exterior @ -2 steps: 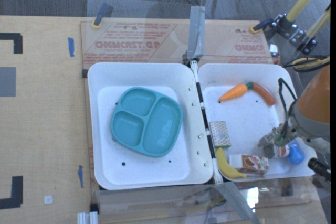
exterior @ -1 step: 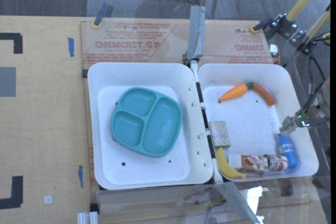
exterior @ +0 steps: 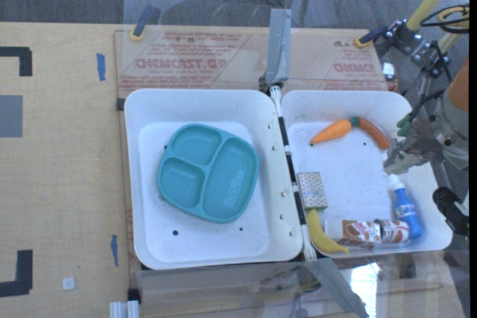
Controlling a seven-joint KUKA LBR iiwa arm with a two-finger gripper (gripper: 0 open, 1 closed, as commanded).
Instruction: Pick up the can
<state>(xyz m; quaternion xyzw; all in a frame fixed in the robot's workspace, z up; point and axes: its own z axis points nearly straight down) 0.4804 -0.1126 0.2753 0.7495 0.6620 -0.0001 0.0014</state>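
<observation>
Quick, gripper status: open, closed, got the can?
Gripper: cannot be told; it sits over the right bin above the blue bottle, apart from the can.

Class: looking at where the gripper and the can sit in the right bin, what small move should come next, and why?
Probably a short shift toward the near edge of the right bin, then down. The gripper hangs at the bin's right side above the blue bottle, while the can lies on its side nearer the front edge, beside the banana.
</observation>
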